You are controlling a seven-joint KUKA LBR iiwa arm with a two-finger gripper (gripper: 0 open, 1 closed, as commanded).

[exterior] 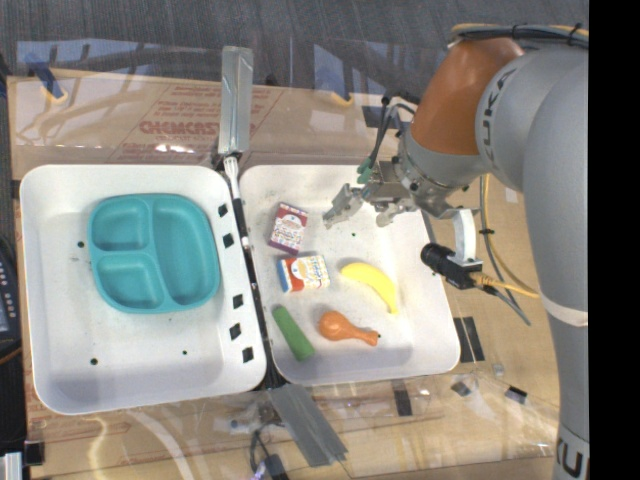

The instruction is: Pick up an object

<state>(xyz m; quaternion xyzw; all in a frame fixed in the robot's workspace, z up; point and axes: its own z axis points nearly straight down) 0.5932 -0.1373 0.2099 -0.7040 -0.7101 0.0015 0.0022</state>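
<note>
My gripper (358, 208) hangs over the back of the right bin (430, 338), fingers spread open with nothing between them. Below and to its left lie a small purple carton (288, 227) and a white-and-orange carton (303, 272). A yellow banana (372, 283) lies under and slightly forward of the gripper. An orange pear-shaped toy (347, 328) and a green cucumber (293, 332) rest near the bin's front edge.
The left bin (60, 368) holds a teal divided plate (154, 251). A metal divider strip (236, 108) runs between the bins at the back. The arm's grey body and cables (500, 268) occupy the right side.
</note>
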